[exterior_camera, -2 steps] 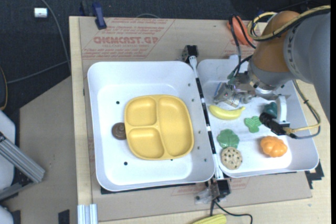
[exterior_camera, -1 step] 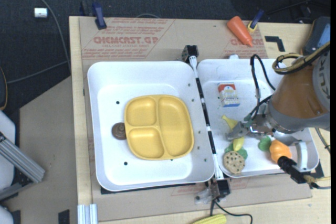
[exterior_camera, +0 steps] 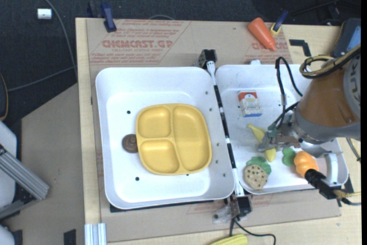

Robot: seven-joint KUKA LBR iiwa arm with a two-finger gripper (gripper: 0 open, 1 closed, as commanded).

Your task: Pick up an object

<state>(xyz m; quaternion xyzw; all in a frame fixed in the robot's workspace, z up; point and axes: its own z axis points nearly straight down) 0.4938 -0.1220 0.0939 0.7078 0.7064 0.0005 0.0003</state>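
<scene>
The right bin (exterior_camera: 235,78) holds a small red and white carton (exterior_camera: 249,104), a yellow banana-shaped toy (exterior_camera: 257,132), a round cookie with green bits (exterior_camera: 256,174), a green and yellow piece (exterior_camera: 279,154) and an orange toy carrot (exterior_camera: 304,162). My gripper (exterior_camera: 274,139) hangs low over the bin's middle, its dark fingers right beside the yellow toy and above the green piece. The orange-banded wrist (exterior_camera: 327,106) covers the bin's right part.
The left bin (exterior_camera: 109,123) holds a yellow divided plate (exterior_camera: 172,139) with a brown disc (exterior_camera: 130,143) at its left edge. An orange cone (exterior_camera: 262,34) lies on the cardboard behind the bins. Black clips (exterior_camera: 207,58) join the bins.
</scene>
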